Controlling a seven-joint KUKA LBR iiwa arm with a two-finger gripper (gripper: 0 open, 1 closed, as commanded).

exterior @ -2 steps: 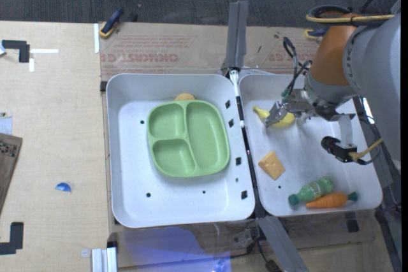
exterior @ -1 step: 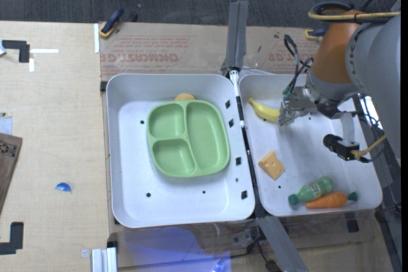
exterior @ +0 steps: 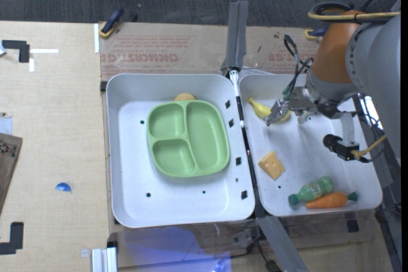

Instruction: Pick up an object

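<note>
In the right bin [exterior: 363, 156], a yellow banana [exterior: 259, 107] lies near the back left corner. My gripper [exterior: 278, 114] is down over the banana's right end, reaching in from the right and covering part of it. A yellow cheese wedge [exterior: 272, 165] lies in the middle of the left side. By the front wall, a green bottle [exterior: 312, 190] lies next to an orange carrot [exterior: 329, 200].
The left bin [exterior: 127, 156] holds a green divided plate [exterior: 189, 137] with a small yellowish object [exterior: 185, 97] behind its far rim. A black cable connector [exterior: 340, 146] hangs from the arm over the right bin. A vertical post [exterior: 236, 35] stands between the bins at the back.
</note>
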